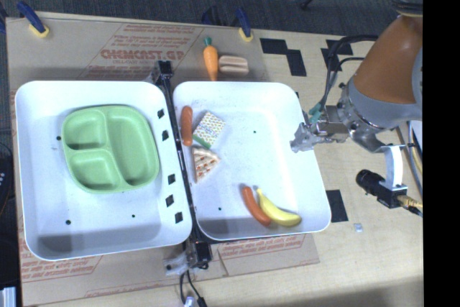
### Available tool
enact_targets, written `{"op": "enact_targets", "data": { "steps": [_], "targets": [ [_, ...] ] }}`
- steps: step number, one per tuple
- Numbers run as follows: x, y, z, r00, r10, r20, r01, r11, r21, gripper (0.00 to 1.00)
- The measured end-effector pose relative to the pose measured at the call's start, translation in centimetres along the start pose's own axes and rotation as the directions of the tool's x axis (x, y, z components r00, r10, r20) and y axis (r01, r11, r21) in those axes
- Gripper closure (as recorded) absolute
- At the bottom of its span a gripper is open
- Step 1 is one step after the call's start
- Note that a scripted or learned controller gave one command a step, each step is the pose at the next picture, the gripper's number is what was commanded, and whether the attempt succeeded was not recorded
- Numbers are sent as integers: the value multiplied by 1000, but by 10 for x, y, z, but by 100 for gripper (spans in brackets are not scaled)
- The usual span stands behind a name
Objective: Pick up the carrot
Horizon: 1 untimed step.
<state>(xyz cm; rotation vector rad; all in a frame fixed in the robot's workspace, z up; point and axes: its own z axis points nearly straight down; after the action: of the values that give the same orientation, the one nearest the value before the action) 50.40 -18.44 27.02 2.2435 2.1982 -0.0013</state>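
Observation:
The carrot [210, 61], orange with a green top, lies on the cardboard just behind the back rim of the right bin [287, 93], pointing toward the bin. My gripper [302, 139] hangs over the right bin's right rim, well to the right of the carrot and nearer the front. Nothing shows in it.
A tan bun [233, 65] lies right beside the carrot. The right bin holds a red sausage [187, 124], a patterned square [209, 128], a pizza slice [205, 163], an orange sausage [253, 203] and a banana [279, 213]. In the left bin [29, 154] sits a green divided plate [110, 147].

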Motion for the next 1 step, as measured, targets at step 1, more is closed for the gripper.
{"op": "enact_targets", "data": {
  "steps": [1],
  "targets": [
    [50,-29,44,980,198,-1,-198,980,5,100]
  ]
}}
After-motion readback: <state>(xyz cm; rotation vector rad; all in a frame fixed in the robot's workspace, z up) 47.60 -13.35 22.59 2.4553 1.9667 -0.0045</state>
